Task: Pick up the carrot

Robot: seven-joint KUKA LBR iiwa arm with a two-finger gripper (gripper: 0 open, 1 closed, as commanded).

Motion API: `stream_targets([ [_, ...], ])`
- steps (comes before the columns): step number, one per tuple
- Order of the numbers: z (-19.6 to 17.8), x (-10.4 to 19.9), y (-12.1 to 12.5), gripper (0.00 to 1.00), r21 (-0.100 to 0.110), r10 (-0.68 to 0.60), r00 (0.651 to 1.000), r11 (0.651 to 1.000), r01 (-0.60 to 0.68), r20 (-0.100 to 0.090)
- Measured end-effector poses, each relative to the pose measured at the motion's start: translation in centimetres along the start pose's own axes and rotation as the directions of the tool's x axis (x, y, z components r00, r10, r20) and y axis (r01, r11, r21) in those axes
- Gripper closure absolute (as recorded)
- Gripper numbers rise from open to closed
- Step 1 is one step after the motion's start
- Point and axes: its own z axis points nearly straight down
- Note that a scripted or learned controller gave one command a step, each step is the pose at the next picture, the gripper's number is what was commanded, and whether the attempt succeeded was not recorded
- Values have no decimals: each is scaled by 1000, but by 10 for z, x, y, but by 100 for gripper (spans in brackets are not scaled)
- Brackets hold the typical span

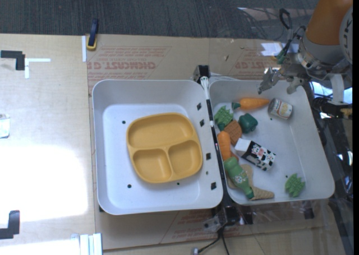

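The carrot (253, 103), orange with a small green end, lies on its side near the back of the right bin (312, 153). My gripper (277, 86) hangs above the bin's back edge, just behind and to the right of the carrot. Its fingers (263, 87) are spread open with nothing between them, and they are apart from the carrot.
A small tin can (280, 109) lies right beside the carrot. Along the right bin's left side lie green toy vegetables (224, 117), a longer orange piece (224, 145), a cow-print carton (256, 155), a green bottle (240, 179) and a cone (261, 194). The left bin (106, 153) holds a yellow divided plate (164, 147).
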Motion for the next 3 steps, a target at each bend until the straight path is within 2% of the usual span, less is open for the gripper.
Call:
stream_targets([
  [1,114,52,-10,0,2,293,956,956,-293,-1],
  [2,113,47,-30,0,-3,-275,962,962,275,0],
  [3,113,-4,5,0,-1,-259,966,966,259,-22],
])
